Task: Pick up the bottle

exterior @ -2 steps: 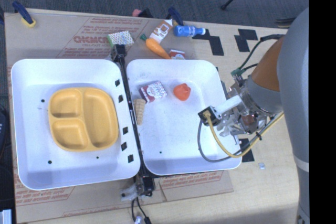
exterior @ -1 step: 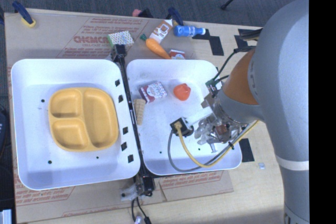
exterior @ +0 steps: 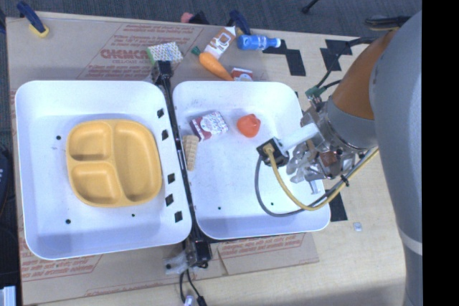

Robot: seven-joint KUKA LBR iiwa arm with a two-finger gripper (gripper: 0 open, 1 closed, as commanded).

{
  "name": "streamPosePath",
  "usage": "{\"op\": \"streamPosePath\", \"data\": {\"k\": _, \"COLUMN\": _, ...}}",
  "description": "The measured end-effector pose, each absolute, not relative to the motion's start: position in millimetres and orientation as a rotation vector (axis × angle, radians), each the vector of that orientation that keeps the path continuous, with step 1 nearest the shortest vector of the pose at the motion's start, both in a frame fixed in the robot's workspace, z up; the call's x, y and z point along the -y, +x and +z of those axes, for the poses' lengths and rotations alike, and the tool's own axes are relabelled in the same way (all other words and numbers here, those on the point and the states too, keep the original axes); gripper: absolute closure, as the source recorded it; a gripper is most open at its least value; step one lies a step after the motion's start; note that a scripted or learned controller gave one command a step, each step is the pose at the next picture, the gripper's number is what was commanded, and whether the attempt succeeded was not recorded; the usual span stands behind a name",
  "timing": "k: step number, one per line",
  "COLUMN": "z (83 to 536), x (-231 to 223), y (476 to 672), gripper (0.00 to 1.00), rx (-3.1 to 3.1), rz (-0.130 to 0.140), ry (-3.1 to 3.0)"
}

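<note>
Blue bottle [exterior: 252, 43] beyond bins, gripper [exterior: 307, 170] near right rim

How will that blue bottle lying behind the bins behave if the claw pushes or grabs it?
The bottle lies on its side on the cardboard, so it will probably roll when nudged. It looks like small, smooth plastic, so it is likely light and may slip from the claw.

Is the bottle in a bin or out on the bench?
Out. The blue bottle lies on its side on the bench, beyond the right bin rim.
</note>
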State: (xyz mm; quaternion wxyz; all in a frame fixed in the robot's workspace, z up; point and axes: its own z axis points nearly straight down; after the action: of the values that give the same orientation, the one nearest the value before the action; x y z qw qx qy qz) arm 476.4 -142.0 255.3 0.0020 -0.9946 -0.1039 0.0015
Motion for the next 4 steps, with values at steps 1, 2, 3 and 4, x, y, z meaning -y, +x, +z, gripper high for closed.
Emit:
{"op": "streamPosePath", "data": {"k": 1, "z": 302, "x": 162, "y": 476.3, "gripper": 1.00, "rx": 0.326, "rz": 0.005, "ry": -3.121}}
{"op": "streamPosePath", "data": {"k": 2, "z": 158, "x": 211, "y": 474.9, "gripper": 1.00, "rx": 0.335, "rz": 0.009, "ry": -3.118}}
{"op": "streamPosePath", "data": {"k": 3, "z": 176, "x": 143, "y": 475.8, "gripper": 1.00, "rx": 0.516, "rz": 0.008, "ry": -3.092}}
{"op": "streamPosePath", "data": {"k": 4, "z": 215, "x": 124, "y": 476.3, "gripper": 1.00, "rx": 0.325, "rz": 0.005, "ry": -3.121}}
